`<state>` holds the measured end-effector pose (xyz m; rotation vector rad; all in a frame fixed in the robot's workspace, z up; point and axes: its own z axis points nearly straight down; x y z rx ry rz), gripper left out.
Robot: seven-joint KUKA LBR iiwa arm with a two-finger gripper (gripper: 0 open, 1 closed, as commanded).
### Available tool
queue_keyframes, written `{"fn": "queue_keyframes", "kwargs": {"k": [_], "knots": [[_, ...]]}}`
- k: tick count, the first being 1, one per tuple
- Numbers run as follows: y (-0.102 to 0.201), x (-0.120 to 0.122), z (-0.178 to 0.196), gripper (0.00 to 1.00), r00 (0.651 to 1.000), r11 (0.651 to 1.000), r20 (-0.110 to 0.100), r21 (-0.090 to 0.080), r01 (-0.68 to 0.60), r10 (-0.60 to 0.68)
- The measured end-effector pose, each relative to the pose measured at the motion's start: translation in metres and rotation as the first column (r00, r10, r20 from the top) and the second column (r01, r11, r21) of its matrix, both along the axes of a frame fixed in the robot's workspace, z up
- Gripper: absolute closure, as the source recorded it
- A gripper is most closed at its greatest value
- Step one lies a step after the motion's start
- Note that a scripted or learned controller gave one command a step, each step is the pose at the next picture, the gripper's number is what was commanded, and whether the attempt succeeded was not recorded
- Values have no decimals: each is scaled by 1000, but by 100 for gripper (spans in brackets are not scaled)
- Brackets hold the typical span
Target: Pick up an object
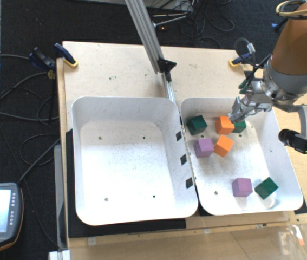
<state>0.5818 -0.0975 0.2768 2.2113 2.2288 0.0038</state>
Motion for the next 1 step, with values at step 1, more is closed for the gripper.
{"fn": "queue_keyframes", "kwargs": {"k": [1], "knots": [[56,11,-8,100,1000,1000,-3,1,0,0]]}}
